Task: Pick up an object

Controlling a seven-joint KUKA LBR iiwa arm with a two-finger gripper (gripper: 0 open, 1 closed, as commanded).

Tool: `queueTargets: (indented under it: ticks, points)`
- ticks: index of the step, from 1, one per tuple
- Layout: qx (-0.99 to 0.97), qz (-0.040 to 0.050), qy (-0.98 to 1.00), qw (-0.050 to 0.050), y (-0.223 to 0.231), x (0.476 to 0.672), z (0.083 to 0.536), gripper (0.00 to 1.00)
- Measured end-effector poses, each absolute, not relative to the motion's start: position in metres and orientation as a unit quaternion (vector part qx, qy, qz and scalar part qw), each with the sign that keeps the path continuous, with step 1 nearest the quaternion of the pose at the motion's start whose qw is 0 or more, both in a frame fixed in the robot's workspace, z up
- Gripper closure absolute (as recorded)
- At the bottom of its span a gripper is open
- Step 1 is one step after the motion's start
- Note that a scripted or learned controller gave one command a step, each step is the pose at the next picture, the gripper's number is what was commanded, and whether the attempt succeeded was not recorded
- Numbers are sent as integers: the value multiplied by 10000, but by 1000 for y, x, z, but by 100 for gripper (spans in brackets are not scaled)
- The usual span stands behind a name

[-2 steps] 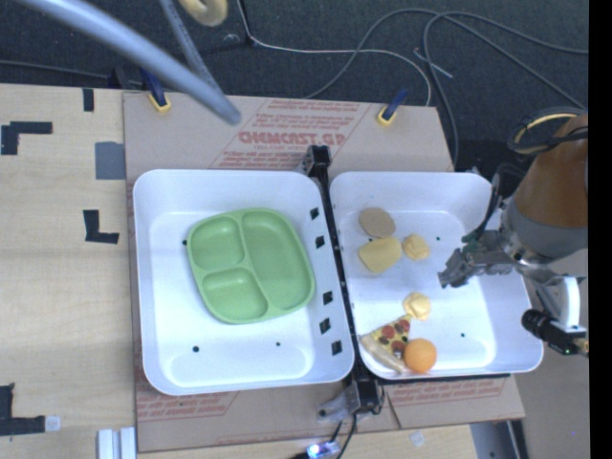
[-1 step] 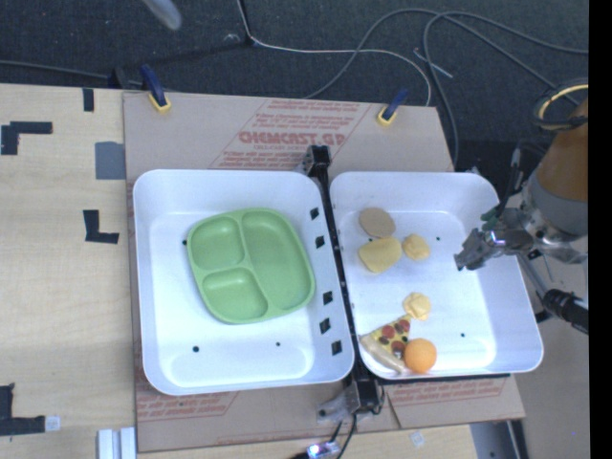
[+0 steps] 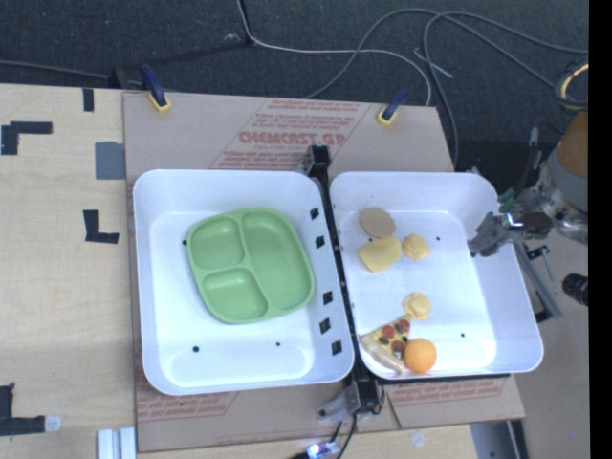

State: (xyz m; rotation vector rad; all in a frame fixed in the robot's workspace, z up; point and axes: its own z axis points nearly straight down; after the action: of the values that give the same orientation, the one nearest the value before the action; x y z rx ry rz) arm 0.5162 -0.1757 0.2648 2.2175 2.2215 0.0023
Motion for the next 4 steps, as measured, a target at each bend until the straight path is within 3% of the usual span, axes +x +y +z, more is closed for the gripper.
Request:
queueTargets:
  ticks: [2, 4]
  points:
    - [7053, -8, 7089, -9, -77, 543, 255, 100]
    - [7060, -14, 7082, -9, 19, 543, 228, 100]
